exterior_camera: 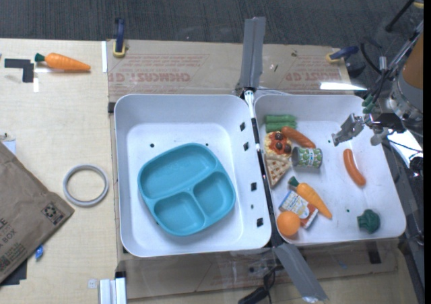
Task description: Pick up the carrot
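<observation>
- End effector (350,129) sits over the right bin (387,181), near its upper right edge; fingers look spread, nothing between them.
- Target: carrot (312,198) in the right bin, lower middle, lying at a slant, green top up-left, tip down-right. It rests against a small carton (298,205) and sits just above an orange (288,224).
- A second carrot (62,62) lies on the tabletop (54,134), far left, outside both bins. Probably out of easy reach; the bin one is the sensible pick.
- Approach, my judgement: come down over the carrot's thick middle, fingers set across its width, turned to match the slant. Keep clear of carton and orange, or they'll get dragged along.
- Count, right bin: one carrot, one orange, one carton, one can (308,157), one sausage (353,166), one broccoli piece (368,220), one pizza slice (277,159).
- Left bin (128,161): one blue divided tray (186,189).
- Tabletop: one tape ring (85,184).
</observation>
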Motion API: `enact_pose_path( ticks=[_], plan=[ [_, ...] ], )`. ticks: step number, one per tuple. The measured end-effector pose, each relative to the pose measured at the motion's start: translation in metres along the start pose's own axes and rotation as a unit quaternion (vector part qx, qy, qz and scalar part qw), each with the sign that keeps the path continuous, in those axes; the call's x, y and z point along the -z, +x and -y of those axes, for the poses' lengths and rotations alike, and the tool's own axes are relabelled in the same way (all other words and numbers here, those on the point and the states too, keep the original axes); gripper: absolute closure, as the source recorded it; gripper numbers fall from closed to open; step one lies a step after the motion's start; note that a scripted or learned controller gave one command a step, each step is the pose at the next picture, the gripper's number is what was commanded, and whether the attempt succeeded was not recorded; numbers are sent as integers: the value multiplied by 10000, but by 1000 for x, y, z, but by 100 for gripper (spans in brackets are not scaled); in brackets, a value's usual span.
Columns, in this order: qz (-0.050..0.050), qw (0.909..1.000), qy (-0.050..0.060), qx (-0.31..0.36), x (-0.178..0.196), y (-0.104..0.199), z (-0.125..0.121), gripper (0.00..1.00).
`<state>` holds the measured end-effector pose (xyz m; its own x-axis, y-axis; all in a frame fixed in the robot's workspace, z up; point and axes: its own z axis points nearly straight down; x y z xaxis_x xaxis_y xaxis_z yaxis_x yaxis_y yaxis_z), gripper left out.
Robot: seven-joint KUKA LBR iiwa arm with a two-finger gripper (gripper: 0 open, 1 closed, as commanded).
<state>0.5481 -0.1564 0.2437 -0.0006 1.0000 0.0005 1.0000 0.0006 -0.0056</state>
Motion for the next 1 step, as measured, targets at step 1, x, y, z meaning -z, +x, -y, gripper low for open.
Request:
enact_pose_path(
  ticks=[1],
  plan=[
    [0, 10000, 0, 0, 0, 0, 0, 0]
  ],
)
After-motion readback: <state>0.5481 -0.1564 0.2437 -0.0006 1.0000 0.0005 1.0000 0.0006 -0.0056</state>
